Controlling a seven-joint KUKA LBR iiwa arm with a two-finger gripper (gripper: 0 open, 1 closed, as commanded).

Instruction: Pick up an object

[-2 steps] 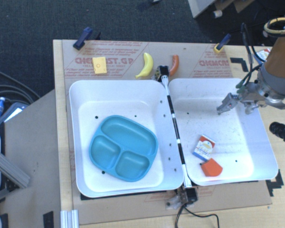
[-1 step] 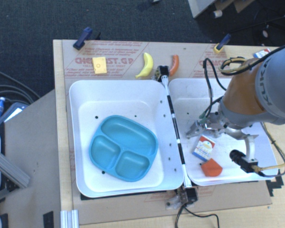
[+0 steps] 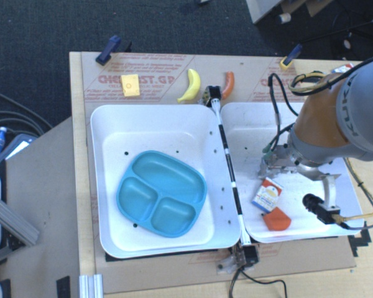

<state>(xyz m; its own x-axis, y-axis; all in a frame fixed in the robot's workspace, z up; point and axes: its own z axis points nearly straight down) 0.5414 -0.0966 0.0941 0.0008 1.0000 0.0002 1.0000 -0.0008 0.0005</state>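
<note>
While half hidden, claw over box

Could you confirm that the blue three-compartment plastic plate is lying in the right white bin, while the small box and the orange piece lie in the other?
Not quite: the camera view shows the blue three-compartment plastic plate in the left white bin. The small box and orange piece lie in the right white bin.

Tabletop: brown board with red lettering. Directly on it, two white bins, touching: left bin, right bin. Along far edge: yellow block, banana, orange carrot-like piece.
</note>
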